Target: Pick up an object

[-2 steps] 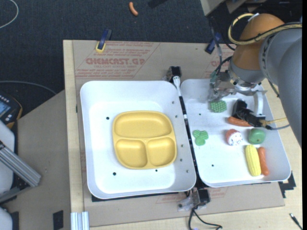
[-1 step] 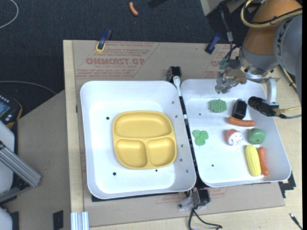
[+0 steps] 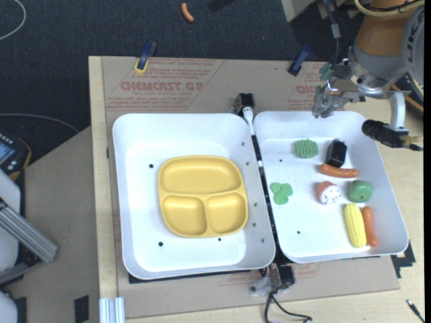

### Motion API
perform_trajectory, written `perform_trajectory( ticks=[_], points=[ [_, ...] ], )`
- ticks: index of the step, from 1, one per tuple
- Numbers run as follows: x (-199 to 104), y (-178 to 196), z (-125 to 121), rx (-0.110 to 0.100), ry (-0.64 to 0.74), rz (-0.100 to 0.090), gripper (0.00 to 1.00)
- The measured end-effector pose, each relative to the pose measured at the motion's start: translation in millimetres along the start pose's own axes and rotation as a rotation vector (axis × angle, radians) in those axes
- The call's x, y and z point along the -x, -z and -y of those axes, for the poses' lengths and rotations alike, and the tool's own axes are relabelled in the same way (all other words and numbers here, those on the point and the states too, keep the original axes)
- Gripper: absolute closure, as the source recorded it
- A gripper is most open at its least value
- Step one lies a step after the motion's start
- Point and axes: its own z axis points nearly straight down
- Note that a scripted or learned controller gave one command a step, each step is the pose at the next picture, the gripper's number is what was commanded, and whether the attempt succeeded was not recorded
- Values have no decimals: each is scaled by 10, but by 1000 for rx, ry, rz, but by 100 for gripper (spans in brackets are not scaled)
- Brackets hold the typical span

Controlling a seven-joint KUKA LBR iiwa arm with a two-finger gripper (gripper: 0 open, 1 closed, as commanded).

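Note:
My gripper hangs over the far rim of the right bin, with nothing visibly in it. Inside that bin lie a green bumpy piece, a black block and an orange sausage. Nearer the front are a green leafy piece, a red and white piece, a green ball, a yellow corn cob and an orange carrot. The closest items to the gripper are the green bumpy piece and the black block, both a little nearer the front than it.
The left bin holds a yellow divided tray. Clamps sit on the cardboard base behind the bins. A small orange item lies on the dark floor beyond.

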Motion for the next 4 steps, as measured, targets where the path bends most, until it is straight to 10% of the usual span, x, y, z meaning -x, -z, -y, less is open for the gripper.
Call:
perform_trajectory(
  ticks=[4],
  points=[
    [-1608, 99, 1232, -14, 3, -4, 100]
  ],
)
